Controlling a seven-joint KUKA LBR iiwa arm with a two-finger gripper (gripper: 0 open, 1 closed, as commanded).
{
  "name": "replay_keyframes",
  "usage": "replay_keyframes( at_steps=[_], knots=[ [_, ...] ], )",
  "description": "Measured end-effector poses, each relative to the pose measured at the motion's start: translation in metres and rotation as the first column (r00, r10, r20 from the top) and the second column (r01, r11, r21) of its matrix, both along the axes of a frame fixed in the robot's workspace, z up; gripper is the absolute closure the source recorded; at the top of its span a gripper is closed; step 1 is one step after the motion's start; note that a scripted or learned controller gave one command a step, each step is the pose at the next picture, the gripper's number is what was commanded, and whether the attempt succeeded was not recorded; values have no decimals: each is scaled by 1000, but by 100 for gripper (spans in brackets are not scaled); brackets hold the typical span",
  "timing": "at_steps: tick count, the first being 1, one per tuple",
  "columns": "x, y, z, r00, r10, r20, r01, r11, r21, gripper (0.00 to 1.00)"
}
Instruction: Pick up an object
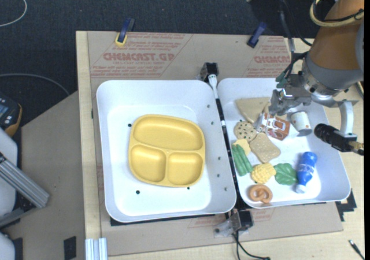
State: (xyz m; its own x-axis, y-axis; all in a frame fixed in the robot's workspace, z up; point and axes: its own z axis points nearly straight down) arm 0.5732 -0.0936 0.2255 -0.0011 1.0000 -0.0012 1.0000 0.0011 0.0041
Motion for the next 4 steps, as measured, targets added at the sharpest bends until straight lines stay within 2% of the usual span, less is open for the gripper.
replay_keyframes(
  at_steps=[1, 2, 3, 4],
  knots=[
    [-38, 31, 8, 1000, 1, -7, -1, 1000, 4, 100],
    [-54, 54, 9, 1000, 2, -7, -2, 1000, 3, 100],
    [-54, 53, -12, 1000, -2, -9, 2, 1000, 2, 100],
    [-50, 47, -8, 1000, -2, -3, 2, 1000, 1, 100]
  ],
)
